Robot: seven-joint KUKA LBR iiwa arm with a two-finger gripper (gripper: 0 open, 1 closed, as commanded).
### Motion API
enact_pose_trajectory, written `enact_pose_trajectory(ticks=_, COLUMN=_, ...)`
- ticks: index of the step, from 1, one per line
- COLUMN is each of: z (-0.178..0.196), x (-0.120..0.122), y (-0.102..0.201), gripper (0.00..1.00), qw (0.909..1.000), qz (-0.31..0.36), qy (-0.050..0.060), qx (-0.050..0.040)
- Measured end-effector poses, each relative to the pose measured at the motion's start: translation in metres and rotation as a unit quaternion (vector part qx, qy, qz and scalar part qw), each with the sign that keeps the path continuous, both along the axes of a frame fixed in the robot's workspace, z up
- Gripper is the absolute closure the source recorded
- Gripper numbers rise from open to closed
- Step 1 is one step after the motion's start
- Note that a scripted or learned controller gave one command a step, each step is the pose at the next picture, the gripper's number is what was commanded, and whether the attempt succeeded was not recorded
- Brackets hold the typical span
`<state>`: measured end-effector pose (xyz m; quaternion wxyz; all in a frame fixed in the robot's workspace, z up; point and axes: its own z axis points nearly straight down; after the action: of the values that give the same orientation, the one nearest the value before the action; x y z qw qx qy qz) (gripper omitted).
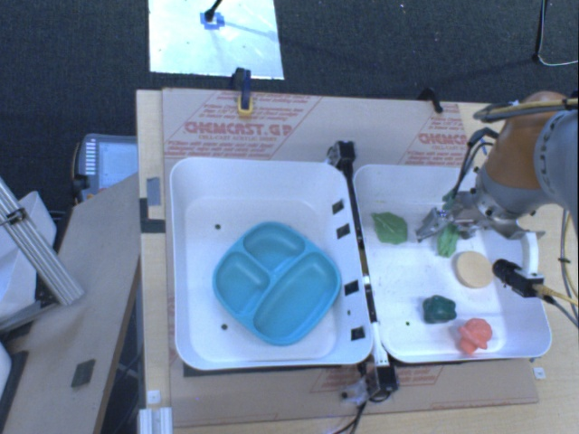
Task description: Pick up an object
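Reaching in from the right over the right bin (543,333): the grey arm (552,165) with its orange band, wrist bent down toward the bin floor. At its end, the gripper (434,225), low over the upper middle of that bin. Whether spread or pressed together: cannot tell (metal parts too small and cluttered to read).

Just below and to the right of the gripper tip, touching or nearly touching it: a small green upright piece (447,240). Pinched or merely beside the tip: cannot tell either.

Left of the gripper, near but apart: a flat green leaf-shaped toy (391,227). Below and right of the small green piece, just beside it: a pale beige disc (472,269). Further down the bin: a dark green lumpy toy (439,309), and, near the lower right corner, a red-orange toy (474,334).

In the left bin (194,206), well apart from the gripper: a blue divided plate (276,281), lying flat, turned cornerwise.
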<state>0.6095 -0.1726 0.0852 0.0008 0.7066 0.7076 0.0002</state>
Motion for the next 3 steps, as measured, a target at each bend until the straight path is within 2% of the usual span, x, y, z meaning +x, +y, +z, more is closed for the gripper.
enact_pose_trajectory(ticks=1, z=0.011, x=0.001, y=0.0, gripper=1.0, qw=1.0, qz=0.0, qy=-0.002, qx=-0.0003)
enact_pose_trajectory(ticks=2, z=0.075, x=0.006, y=-0.002, gripper=1.0, qw=1.0, qz=0.001, qy=-0.003, qx=-0.0005)
enact_pose_trajectory(ticks=3, z=0.119, x=0.007, y=-0.001, gripper=1.0, qw=1.0, qz=0.002, qy=-0.002, qx=-0.0003)
